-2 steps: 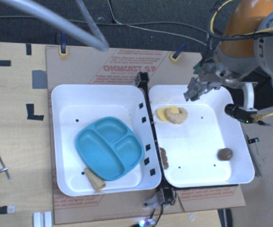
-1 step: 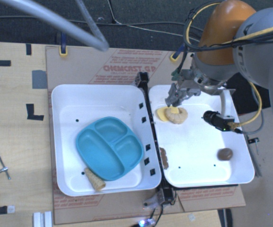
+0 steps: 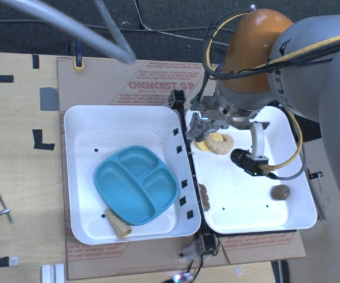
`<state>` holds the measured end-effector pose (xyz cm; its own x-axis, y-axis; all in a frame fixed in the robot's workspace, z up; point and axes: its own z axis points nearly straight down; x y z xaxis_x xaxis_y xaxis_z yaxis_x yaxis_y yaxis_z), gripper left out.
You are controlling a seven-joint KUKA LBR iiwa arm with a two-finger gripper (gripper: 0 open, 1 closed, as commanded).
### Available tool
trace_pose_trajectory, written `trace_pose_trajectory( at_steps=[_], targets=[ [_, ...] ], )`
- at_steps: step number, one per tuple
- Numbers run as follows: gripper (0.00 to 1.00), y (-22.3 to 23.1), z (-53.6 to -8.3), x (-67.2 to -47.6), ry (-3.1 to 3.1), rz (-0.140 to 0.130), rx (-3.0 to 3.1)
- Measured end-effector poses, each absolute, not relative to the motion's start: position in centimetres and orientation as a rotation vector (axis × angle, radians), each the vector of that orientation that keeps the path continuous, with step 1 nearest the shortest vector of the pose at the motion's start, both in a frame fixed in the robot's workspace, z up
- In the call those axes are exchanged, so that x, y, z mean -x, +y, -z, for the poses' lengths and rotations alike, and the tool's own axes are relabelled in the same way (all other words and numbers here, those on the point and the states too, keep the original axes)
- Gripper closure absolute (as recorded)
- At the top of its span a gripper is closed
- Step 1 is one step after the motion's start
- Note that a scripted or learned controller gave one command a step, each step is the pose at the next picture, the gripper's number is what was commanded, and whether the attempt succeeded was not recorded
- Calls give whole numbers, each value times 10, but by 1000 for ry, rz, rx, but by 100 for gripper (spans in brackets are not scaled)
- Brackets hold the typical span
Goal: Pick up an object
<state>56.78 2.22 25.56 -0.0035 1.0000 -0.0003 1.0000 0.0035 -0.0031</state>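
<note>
Gripper [image 3: 208, 130] low over right bin [image 3: 293, 220], finger state impossible to tell.
Pale bun-like piece [image 3: 218, 143] just below, touching or nearly.

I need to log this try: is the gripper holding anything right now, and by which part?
Cannot be told. The gripper is low in the right bin, right beside a pale bun-like piece, but no grip on it is visible.

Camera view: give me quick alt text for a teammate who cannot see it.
The gripper hovers over a beige pastry-like object in the right bin, which also holds a small brown lump. The left bin holds a blue tray.
</note>
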Motion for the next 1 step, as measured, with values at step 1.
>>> trace_pose_trajectory(
  at_steps=[1],
  targets=[
    [100,72,-234,-567,-2224,-5,2215]
  ],
)
